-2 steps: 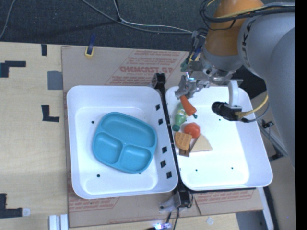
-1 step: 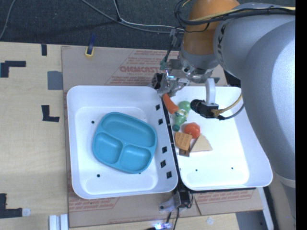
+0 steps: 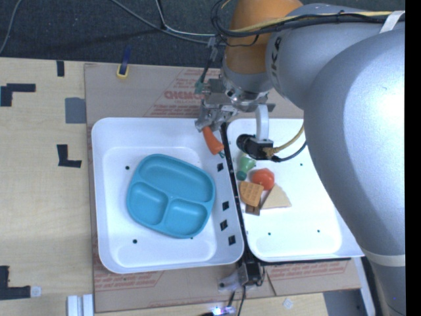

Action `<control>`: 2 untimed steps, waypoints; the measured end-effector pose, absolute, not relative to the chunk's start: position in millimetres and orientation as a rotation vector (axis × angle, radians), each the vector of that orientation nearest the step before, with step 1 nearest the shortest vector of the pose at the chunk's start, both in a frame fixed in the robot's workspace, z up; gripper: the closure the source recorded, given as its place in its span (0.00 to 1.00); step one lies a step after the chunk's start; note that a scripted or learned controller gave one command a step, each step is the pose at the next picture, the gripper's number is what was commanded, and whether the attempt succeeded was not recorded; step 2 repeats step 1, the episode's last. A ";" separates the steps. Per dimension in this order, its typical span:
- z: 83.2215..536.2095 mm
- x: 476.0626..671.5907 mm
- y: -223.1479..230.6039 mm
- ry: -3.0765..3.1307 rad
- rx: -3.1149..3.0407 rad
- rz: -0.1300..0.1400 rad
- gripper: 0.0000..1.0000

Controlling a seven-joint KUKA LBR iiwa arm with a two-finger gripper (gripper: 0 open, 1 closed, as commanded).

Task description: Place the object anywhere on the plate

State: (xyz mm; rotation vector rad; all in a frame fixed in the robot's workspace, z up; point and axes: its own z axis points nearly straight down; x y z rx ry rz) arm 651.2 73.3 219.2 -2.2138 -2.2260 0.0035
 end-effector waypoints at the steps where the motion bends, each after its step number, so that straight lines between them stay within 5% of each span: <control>1: 219.9 651.0 70.7 -2.224 -2.217 0.005 0.00; 2: 219.9 651.0 70.7 -2.224 -2.217 0.005 0.00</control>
